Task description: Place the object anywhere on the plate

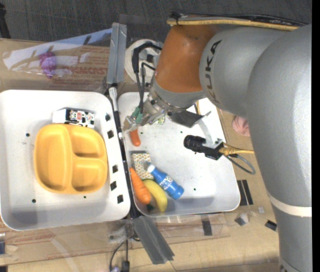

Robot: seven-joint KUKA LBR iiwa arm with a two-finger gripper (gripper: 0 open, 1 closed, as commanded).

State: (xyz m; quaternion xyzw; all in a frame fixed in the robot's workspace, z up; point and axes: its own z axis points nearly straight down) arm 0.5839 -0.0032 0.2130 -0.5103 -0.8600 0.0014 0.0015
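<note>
Progress: none visible. Yellow plate (pixel 72 164) in left bin (pixel 12 208) bare. Pincer (pixel 139 118) low over right bin's (pixel 227 200) left edge, above small orange piece (pixel 135 138); open or closed, cannot tell. Carrot (pixel 140 189), banana (pixel 158 195), blue bottle (pixel 165 183) unpicked. Grasp, transfer left.

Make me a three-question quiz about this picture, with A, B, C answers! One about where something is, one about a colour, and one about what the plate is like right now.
1. Where is the plate?
A. left bin
B. right bin
C. on the floor

2. What colour is the bottle?
A. green
B. pink
C. blue

3. What lies on the plate now?
A. the banana
B. nothing
C. the carrot

Answers:
1 A, the yellow plate sits in the left bin.
2 C, the bottle is blue with a white cap.
3 B, the banana and the carrot lie in the right bin.
</note>
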